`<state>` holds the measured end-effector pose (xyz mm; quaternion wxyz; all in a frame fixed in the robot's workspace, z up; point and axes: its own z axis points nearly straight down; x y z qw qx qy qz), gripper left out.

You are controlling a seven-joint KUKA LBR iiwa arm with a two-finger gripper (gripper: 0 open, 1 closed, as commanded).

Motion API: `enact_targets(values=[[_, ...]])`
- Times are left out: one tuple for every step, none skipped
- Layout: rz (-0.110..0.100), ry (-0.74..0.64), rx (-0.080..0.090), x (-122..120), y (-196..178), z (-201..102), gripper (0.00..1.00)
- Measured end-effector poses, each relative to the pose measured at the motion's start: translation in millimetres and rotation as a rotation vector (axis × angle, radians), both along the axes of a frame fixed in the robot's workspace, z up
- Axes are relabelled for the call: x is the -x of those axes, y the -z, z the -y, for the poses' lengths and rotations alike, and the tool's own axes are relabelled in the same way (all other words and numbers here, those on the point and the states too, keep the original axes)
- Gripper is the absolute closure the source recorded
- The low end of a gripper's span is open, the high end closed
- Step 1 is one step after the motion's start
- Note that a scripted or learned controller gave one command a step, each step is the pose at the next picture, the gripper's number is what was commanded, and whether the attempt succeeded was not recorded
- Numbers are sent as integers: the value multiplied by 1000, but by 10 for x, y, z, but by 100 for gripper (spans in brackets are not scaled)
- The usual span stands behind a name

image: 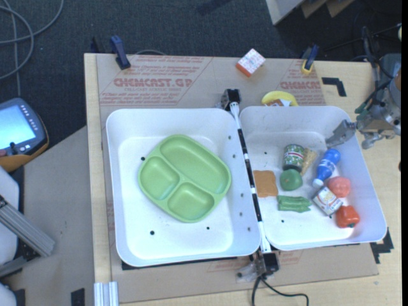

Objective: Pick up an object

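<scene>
The right bin [274, 123] holds several small items: a green can [294, 156], a green ball [291, 180], a tan cracker [265, 183], a green bean pod [294, 203], a blue bottle [327, 166], a pink ball [340, 185], a small labelled bottle [327, 201] and a red pepper [347, 217]. My gripper [354, 138] hovers over the bin's far right corner, just above the blue bottle. It is open with nothing between its fingers.
The left bin [127, 132] carries a green divided plate [185, 178]. Behind the bins lie a coloured cube [250, 62] and a yellow object [278, 99] on the cardboard. Blue clamps [118, 50] grip the bench's far edge.
</scene>
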<state>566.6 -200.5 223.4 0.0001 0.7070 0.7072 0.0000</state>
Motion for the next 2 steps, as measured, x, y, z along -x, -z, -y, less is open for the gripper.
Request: enact_targets(values=[[-13, -5, -7, 80, 1348, -654, 0], [2, 0, 1, 47, 1160, -604, 100]])
